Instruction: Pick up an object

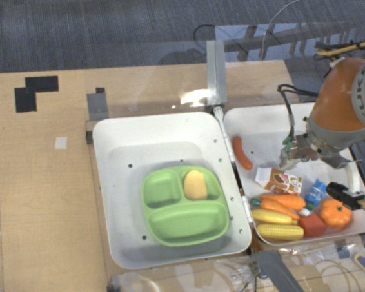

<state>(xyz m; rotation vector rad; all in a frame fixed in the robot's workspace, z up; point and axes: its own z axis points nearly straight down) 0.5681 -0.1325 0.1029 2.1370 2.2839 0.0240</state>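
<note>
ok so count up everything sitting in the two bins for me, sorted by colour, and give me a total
Green: 1, the divided tray
Yellow: 3, lemon, banana, corn
Orange: 2, carrot, pumpkin
Red: 2, sausage, red piece
Blue: 1, small item
Printed packet: 1
Total: 10

There are two white bins, one in the middle (108, 182) and one on the right (257, 118). There is one green tray (184, 223) with one yellow lemon (195, 185) on it. In the right bin are one red sausage (241, 153), one carrot (282, 201), one banana (271, 216), one corn cob (280, 231), one orange pepper (334, 213), one red piece (313, 225), one small packet (283, 181) and one blue thing (315, 192).
</note>
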